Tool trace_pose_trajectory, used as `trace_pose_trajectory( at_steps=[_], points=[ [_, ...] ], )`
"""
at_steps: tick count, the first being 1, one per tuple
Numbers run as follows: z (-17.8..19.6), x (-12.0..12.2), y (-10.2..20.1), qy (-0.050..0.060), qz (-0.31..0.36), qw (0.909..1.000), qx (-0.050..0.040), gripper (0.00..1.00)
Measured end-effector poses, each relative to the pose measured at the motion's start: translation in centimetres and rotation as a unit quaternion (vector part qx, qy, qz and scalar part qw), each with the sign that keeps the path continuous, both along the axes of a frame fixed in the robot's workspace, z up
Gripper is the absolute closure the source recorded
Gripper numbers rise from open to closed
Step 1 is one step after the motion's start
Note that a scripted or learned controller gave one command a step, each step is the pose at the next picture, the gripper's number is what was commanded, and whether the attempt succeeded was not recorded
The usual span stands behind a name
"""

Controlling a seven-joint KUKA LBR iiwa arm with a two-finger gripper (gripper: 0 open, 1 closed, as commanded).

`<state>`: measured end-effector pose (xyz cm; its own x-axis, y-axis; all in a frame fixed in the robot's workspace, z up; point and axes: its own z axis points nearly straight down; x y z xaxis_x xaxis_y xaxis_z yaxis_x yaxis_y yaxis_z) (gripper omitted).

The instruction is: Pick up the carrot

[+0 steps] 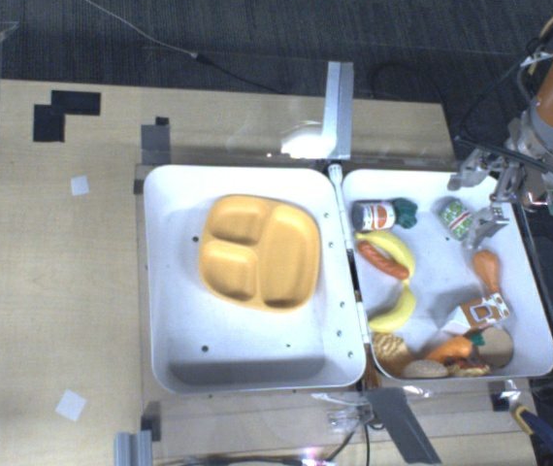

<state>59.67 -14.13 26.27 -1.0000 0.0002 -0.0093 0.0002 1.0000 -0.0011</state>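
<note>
Carrot (455,348) lies in the right bin (538,289), low in that bin's near end, wedged among other play food: a small carton (486,311) just above it, bread-like pieces (422,365) below and to its left. Orange body, green end toward the carton. Position crowded, so a clean approach looks tight, in my judgement.

Gripper (490,197) hangs at the far end of the right bin, well apart from the carrot. Fingers spread, nothing between them. A green-white packet (457,218) sits just beside it, an orange drumstick-like item (487,268) just below. Risk: that orange item is nearer the gripper than the carrot and similar in colour; could be taken by mistake.

Other contents, rel. to right bin: small jar (374,216) and dark green piece (407,212) at far left corner, hot dog (381,257) and banana (399,304) along the left wall. Left bin (175,260) holds a yellow divided tray (259,251), approx. central, presumably a drop target.

Status: pick not yet begun. Next move, as judged: travel toward near end of right bin, descend over carrot, align fingers across its narrow width.
</note>
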Motion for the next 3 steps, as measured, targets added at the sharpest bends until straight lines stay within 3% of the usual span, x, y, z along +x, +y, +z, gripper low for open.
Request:
trace_pose_trajectory(
  at_steps=[1,2,3],
  points=[
    [-11.6,-2.7,-6.3,0.005,-0.046,0.9989,0.0008,0.0],
    [-17.5,5.0,-6.2,-0.002,-0.136,0.9907,0.001,0.0],
    [-17.4,0.3,-5.8,-0.001,-0.15,0.9887,0.0006,0.0]
  ],
)
